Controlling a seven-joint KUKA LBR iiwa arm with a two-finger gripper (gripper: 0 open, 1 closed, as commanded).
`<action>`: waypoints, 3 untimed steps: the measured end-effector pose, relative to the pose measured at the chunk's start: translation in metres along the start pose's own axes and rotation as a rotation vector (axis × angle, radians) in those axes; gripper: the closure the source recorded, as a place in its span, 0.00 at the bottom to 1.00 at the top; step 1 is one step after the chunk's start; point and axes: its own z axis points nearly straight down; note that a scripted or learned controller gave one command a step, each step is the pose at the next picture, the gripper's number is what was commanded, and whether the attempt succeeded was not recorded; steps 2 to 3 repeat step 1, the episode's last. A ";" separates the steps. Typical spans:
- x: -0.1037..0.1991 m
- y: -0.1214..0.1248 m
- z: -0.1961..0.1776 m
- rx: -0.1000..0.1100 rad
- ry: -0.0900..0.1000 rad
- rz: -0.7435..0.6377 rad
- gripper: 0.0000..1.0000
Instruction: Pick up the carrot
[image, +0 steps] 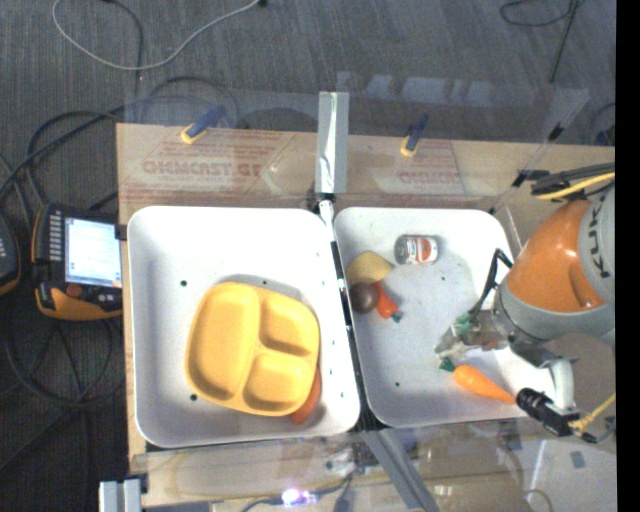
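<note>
carrot (483, 383) lies flat near right bin (425, 400) front wall | tool (462, 335) hovers just above carrot's leafy end (likely lining up) | finger state: cannot tell

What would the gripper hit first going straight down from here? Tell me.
Probably the carrot's green end, which lies just below the gripper in the right bin; otherwise bare bin floor. Depth is unclear.
</note>
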 end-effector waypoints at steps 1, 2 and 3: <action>0.025 0.002 -0.099 0.019 -0.002 0.279 1.00; 0.025 0.002 -0.099 0.019 -0.002 0.279 1.00; 0.025 0.002 -0.099 0.019 -0.002 0.279 1.00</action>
